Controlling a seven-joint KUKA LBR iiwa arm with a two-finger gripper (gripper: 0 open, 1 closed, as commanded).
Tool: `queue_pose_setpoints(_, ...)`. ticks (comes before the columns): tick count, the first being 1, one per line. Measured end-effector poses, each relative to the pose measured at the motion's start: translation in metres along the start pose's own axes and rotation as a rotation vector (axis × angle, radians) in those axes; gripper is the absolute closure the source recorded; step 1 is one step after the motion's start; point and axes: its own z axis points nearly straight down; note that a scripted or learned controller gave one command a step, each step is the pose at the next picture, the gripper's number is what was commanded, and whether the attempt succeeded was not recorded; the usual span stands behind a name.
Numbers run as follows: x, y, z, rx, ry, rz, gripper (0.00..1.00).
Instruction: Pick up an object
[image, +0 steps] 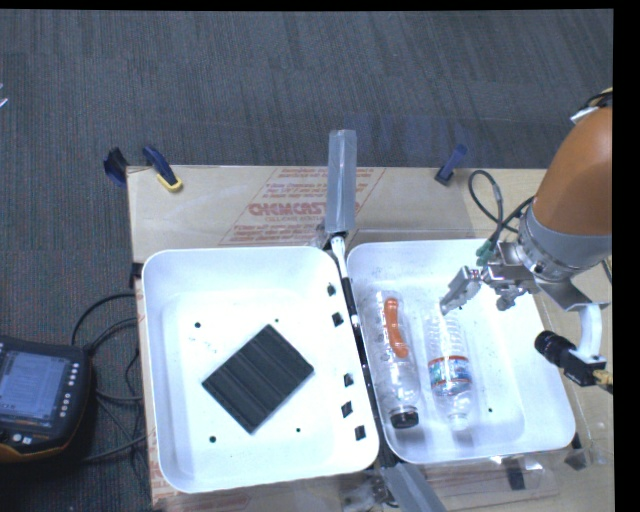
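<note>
Two clear plastic bottles lie lengthwise in the right bin (540, 400). One has an orange label (396, 345) and a black cap at its near end. The other (451, 372) carries a blue and red label. A black ribbed square pad (258, 377) lies flat in the left bin (165, 330). My gripper (483, 291) hangs over the far part of the right bin, just beyond the top of the blue-labelled bottle. Its fingers (460, 290) are spread open with nothing between them.
A grey upright bar (342, 190) stands at the back where the two bins meet, and black clips line the divider. Blue clamps (160, 168) hold the brown board behind the bins. A control pendant (35, 395) with cables lies on the floor at left.
</note>
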Motion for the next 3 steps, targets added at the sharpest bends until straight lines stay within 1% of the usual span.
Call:
queue_pose_setpoints(1,-0.055,-0.03,0.118,0.0,0.001,0.0,0.0)
queue_pose_setpoints(2,-0.056,-0.056,0.152,-0.003,0.001,-0.034,0.0)
queue_pose_setpoints(3,-0.056,-0.057,0.144,-0.001,0.003,-0.028,1.0)
